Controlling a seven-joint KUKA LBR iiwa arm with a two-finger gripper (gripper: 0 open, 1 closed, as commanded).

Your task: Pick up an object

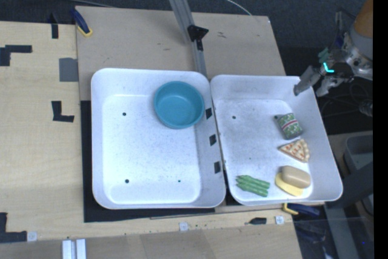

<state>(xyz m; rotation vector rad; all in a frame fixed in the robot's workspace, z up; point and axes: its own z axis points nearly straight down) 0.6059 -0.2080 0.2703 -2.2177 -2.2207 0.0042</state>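
Overhead, two white bins sit side by side on a pale wooden bench. The left bin (109,130) carries a blue bowl (179,104); the right bin (254,106) holds a green packet (289,125), a pizza slice (295,150), a yellow bun (293,180) and green beans (252,184). The gripper (310,83) hovers at that bin's upper right corner, jaws spread and holding nothing.

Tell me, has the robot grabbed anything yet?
Not yet. The gripper hangs over the top right corner of the right bin with nothing in it. The green packet, pizza slice, bread roll and green beans all lie untouched. The whole pick is left.
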